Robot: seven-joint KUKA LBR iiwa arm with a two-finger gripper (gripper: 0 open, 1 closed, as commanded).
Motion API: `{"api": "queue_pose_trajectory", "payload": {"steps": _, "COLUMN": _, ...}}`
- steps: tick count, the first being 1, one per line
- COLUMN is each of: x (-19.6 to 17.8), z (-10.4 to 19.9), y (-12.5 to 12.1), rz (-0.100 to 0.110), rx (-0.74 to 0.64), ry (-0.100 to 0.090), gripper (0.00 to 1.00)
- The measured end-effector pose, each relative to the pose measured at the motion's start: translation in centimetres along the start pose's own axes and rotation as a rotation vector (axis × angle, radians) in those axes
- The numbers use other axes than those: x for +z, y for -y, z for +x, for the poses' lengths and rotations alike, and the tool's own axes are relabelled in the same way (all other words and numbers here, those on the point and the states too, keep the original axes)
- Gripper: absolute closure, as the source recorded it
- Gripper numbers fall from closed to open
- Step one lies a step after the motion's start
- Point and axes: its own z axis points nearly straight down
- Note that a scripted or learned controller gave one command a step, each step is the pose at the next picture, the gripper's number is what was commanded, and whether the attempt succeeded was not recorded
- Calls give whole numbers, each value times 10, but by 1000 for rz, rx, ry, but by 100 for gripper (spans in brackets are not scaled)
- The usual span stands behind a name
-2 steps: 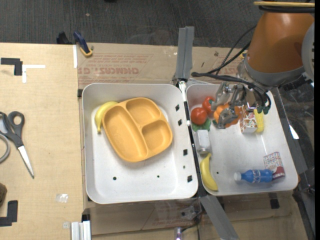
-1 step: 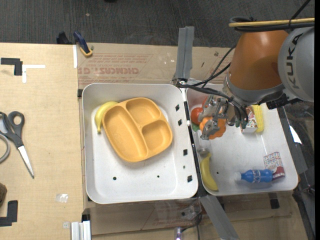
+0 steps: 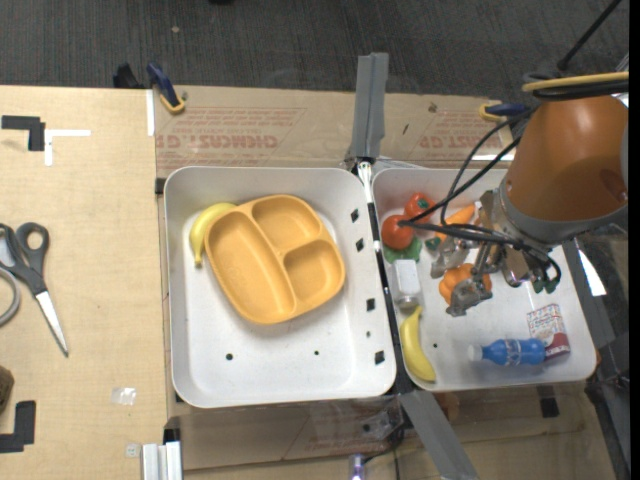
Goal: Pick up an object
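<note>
My gripper hangs low over the middle of the right bin, below the arm's orange band. A small orange object lies right at the gripper's tip; I cannot tell whether it is held. To its left are a red tomato-like piece and a small white bottle. A banana rests along the bin's left wall. A blue bottle lies on its side near the front, and a red and white packet lies just behind it.
The left bin holds a yellow divided plate and a second banana at its left rim. Scissors lie on the bench at far left. Cables trail from the wrist over the right bin.
</note>
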Motion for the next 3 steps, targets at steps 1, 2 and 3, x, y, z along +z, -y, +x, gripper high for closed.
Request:
{"api": "queue_pose_trajectory", "payload": {"steps": 1, "x": 86, "z": 30, "y": 23, "rz": 0, "rx": -142, "ry": 0, "gripper": 100}}
{"api": "queue_pose_trajectory", "payload": {"steps": 2, "x": 50, "z": -33, "y": 111, "rz": 2, "rx": 28, "ry": 6, "gripper": 100}}
{"api": "queue_pose_trajectory", "payload": {"steps": 3, "x": -34, "z": -61, "y": 64, "rz": 0, "rx": 15, "ry": 3, "gripper": 100}}
